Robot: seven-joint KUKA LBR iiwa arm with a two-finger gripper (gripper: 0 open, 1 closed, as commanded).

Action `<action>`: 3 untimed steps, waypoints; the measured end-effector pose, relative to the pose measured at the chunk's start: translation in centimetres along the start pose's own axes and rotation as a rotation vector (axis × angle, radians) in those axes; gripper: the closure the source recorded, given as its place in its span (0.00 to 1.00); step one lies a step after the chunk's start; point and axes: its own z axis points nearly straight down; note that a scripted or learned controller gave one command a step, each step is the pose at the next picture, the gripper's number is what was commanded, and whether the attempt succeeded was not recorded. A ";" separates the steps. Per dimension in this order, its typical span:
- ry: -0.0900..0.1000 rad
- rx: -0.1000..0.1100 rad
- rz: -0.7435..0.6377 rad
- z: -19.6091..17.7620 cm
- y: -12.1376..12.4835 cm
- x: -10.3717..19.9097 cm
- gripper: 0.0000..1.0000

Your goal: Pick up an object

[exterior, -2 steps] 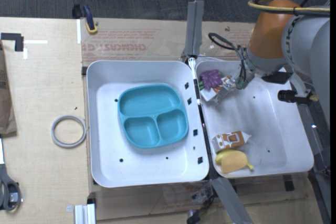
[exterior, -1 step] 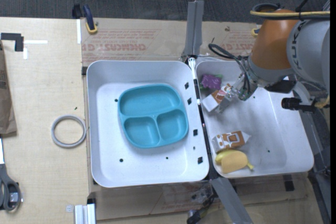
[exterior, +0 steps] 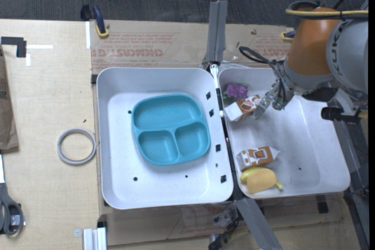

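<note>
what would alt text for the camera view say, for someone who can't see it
A grey and orange robot arm reaches from the right into the right white bin, its hand at a small carton beside a purple object. A second carton and a yellow banana lie nearer; the left bin holds a blue divided plate.

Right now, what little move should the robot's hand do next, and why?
Probably close gently on the small carton and lift it slightly. The hand sits low in the right bin, right at that carton's edge beside the purple object, and nothing looks lifted yet. A small lift would show whether the grasp worked.
</note>
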 end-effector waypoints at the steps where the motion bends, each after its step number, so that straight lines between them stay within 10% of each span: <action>1: 0.019 -0.004 0.441 -8.8 3.4 3.9 1.00; 2: 0.007 -0.021 0.488 -1.3 -0.9 0.8 1.00; 3: 0.019 -0.004 0.487 -0.1 -1.2 1.3 0.00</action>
